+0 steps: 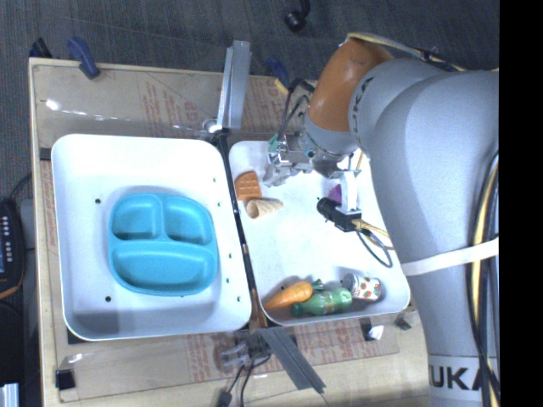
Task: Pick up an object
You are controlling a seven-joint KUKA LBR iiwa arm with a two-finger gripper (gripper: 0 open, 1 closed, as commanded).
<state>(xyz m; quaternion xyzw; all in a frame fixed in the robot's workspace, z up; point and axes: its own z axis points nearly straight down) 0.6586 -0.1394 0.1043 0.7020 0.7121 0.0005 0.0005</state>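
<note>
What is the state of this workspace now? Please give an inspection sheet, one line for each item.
Surface: bench bearing a left bin and a right bin.
Job's things: bread piece and pale piece at the right bin's far end; carrot, green bottle and spotted item along its near wall.
Clutter: blue divided tray in the left bin.
Grippers: gripper low over the right bin's far end, beside the bread piece.
Cables: cable by the wrist.
Surroundings: dark carpet; blue clamps.
</note>
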